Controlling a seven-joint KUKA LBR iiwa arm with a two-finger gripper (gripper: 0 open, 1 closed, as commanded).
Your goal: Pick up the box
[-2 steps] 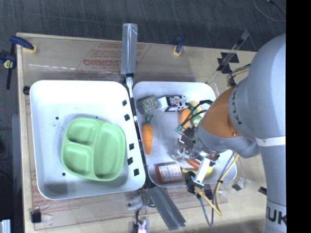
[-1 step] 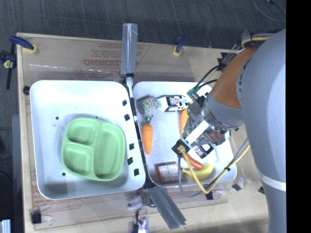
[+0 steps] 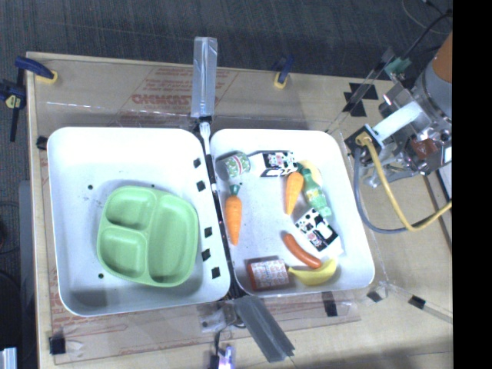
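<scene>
Box first: a small reddish-brown carton, lying flat in the right bin and pressed up against its near wall. My guess is it slid to a stop there, and that wall leaves little room on the near side for a grab.

Now by size. The left bin sits well to the left of the box, and in it is a green tray with three compartments, flat on the floor. The right bin holds the box and all the clutter around it.

The gripper hangs up and to the right of the box, outside the bin wall and well apart from it. I can't tell whether it's open or closed. It looks parked, with the reach not yet begun.

Down to the small stuff. A banana curls just right of the box and seems to touch it, so that side is crowded. A red sausage lies on the banana's far side. One carrot stands up-view and left of the box, another up-view and right. Two black-and-white packets lie farther up. The top of the box looks free, so coming from above seems the cleanest line.
</scene>
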